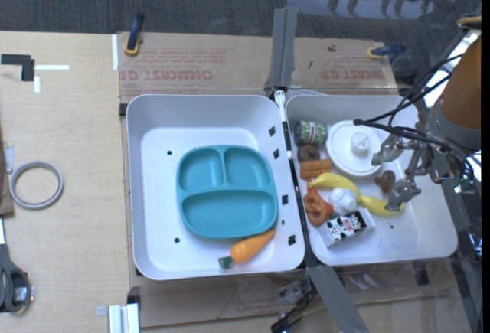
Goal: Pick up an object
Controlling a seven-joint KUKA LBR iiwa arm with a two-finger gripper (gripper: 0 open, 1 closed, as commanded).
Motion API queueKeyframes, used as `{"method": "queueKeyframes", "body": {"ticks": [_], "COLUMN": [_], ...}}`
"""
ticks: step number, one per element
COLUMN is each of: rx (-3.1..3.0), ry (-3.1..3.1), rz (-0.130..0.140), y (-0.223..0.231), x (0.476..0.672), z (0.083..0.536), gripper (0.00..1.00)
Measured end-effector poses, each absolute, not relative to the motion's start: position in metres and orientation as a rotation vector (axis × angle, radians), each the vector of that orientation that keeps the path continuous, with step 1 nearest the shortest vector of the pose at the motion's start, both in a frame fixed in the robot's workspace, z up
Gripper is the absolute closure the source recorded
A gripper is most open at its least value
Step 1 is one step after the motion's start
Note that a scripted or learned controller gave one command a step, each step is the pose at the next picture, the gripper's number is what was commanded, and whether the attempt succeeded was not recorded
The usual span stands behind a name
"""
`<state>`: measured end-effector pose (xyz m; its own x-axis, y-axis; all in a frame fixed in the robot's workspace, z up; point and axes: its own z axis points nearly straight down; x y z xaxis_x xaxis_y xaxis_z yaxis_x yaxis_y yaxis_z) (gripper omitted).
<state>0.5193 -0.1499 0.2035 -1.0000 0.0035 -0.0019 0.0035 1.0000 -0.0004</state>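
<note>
My gripper (387, 181) hangs over the right bin (429, 243), its fingers (400, 194) spread open. A small brown object (385, 180) lies in the gap between them; whether they touch it I cannot tell. Just left of it lie a yellow banana (354, 187), a white lump (342, 200) and a black-and-white carton (346, 226). A white round dish (354, 146) sits behind the gripper. In the left bin (145, 171) rest a teal divided plate (227, 191) and an orange carrot (249, 246).
Along the right bin's left wall stand a green can (311, 131), a brown ring (308, 151), an orange block (315, 168) and a red-orange piece (315, 206). A grey tape roll (34, 184) lies on the bench at far left. Cables (429, 90) trail from the arm.
</note>
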Motion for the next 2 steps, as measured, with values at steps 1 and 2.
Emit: {"method": "queueKeyframes", "body": {"ticks": [1, 2], "rx": [0.426, 0.107], "ry": [3.095, 3.130], "rz": [-0.006, -0.012], "y": [-0.136, -0.121], "x": [0.503, 0.533], "z": [0.114, 0.106], "gripper": [0.00, 0.00]}}
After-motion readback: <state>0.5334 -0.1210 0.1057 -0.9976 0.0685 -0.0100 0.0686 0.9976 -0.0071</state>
